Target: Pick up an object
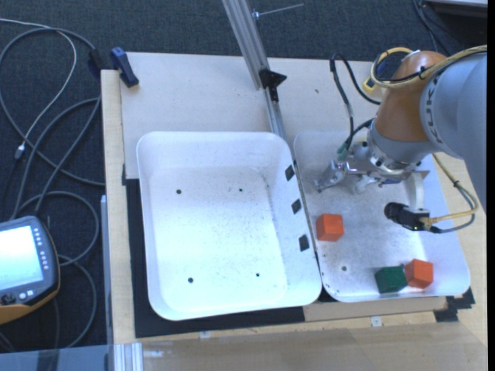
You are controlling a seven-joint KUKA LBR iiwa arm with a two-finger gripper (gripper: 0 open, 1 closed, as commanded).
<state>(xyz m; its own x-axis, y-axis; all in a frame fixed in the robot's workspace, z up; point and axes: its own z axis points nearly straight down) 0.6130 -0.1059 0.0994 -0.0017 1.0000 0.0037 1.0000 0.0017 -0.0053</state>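
Right bin (456,261) hosts the end effector (329,178); its grip state cannot be told.

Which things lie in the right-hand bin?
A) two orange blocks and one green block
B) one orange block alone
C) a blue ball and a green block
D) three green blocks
A: one orange block lies mid-bin; a second orange block touches the green block near the front.
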